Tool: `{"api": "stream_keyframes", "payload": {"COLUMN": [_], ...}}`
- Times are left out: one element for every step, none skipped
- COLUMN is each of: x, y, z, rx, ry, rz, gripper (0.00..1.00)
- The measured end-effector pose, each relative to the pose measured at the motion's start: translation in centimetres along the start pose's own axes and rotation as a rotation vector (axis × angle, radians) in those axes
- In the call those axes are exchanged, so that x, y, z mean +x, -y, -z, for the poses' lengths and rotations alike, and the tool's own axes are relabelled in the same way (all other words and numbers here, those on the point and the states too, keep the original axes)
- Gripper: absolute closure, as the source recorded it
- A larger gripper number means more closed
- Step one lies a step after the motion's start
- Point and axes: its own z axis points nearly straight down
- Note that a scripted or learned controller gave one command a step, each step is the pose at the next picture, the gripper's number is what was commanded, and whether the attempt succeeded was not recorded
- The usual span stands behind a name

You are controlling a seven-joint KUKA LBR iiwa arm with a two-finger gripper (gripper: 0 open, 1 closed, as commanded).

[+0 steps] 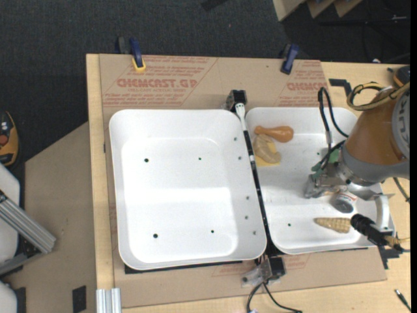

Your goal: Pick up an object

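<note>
The grey arm with the orange band [376, 135] comes in from the right and bends down over the right shallow white plastic bin [293, 238]. Its metal pincer [320, 186] is low over the smooth bin floor, near the middle of that bin. From this angle I cannot tell if the pincer is wide or narrow, and no object is seen in it.

Three objects lie in the right bin. An orange, drumstick-shaped piece [275, 133] lies near the far edge. Just beside it, toward the camera, is a pale beige, rounded, shell-like piece [266, 150]. A tan cone with a ribbed surface [333, 224] lies near the front edge, apart from the pincer.

The left white bin [130, 168] has rounded corners and small dark holes. Both bins sit on a brown cardboard-covered desk [163, 80].
</note>
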Motion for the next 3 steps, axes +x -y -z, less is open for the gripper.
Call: {"api": "stream_keyframes", "payload": {"x": [4.7, 5.2, 19.0], "y": [-6.2, -0.2, -5.0], "z": [0.3, 0.0, 10.7], "rx": [-0.012, 0.000, -0.022], "ry": [0.001, -0.002, -0.006], "rz": [0.012, 0.003, 0.022], "gripper": [1.00, 1.00, 1.00]}}
